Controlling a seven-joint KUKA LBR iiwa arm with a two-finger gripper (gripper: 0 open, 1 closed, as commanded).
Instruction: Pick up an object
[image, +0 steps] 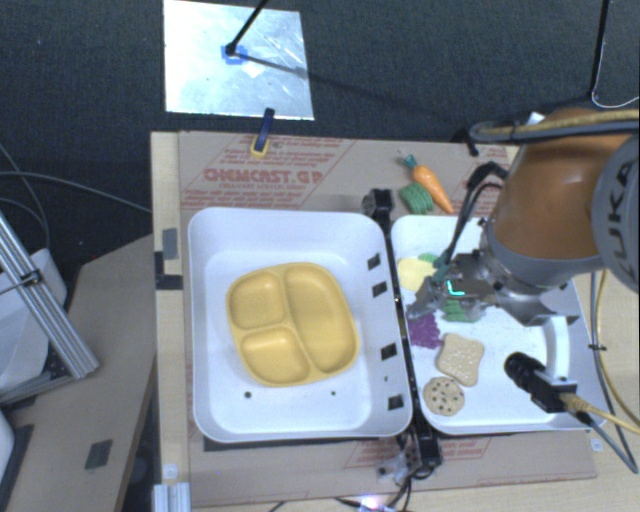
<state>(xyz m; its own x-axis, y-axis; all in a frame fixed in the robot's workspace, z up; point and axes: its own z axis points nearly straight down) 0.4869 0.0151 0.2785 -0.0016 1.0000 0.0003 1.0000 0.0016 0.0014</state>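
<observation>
The big grey and orange robot arm (548, 205) comes in from the right side of the frame and hangs low over the right white plastic bin (492, 408). Its hand (443, 290) is down in the upper left part of that bin. I cannot tell if the hand is wide or narrow, and I cannot see anything held in it. Just to the upper left of the hand sits a round yellow toy fruit (412, 271). Just below the hand lies a bunch of purple toy grapes (425, 329). Lower still, near the middle of the bin, is a tan slice of toy toast (461, 357). A round brown toy cookie with dark chips (443, 396) is at the bin's lower left, almost touching the toast. The left white plastic bin (222, 250) holds a yellow plastic plate with three sections (292, 325), lying flat in its middle. Above the right bin, outside it, an orange toy carrot (430, 180) rests on the brown cardboard sheet with red letters (300, 165) that covers the worktop. A shiny silver square sheet (238, 58) lies in the upper left of the frame.
</observation>
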